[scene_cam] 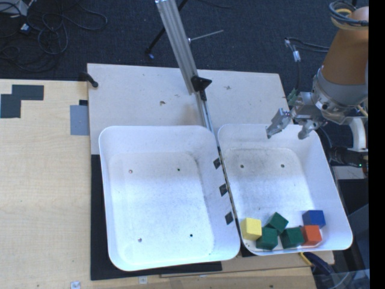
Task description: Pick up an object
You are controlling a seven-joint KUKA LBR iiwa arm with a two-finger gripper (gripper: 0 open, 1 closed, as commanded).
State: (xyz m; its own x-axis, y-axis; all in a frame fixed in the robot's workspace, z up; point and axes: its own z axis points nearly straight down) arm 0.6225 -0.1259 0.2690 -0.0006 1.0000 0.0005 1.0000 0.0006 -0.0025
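Camera view gives us dark carpet (252, 23), two white bins (120, 155); six blocks (283, 230); gripper (292, 127) fingers spread, grasping nothing.

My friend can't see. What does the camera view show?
A robot's gripper hangs open over the far edge of the right bin. Six small blocks, yellow, green, blue and orange, huddle in that bin's near corner. The left bin sits beside it.

One camera here, fixed high above the bench (144, 95) and tilted down at a slant. It takes in both white bins, left bin (114, 161) and right bin (328, 179), side by side, from a moderate distance, with dark floor beyond the far edge. The arm (346, 59) comes in from the right.
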